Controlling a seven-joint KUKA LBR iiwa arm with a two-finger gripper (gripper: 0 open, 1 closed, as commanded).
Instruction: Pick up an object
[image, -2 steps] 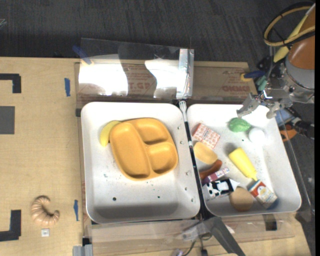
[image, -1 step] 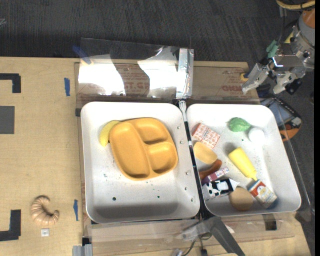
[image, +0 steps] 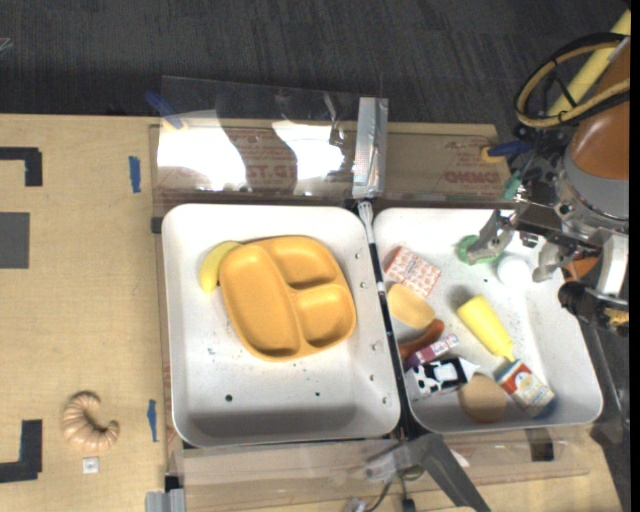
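The gripper (image: 520, 243) hangs spread wide over the right bin's (image: 575, 395) far corner, holding nothing, beside a green piece (image: 474, 249). Left bin (image: 190, 330): an orange divided tray (image: 287, 294) overlapping a banana (image: 212, 265). Right bin: a yellow bottle (image: 484, 325), a red-checked packet (image: 412, 270).
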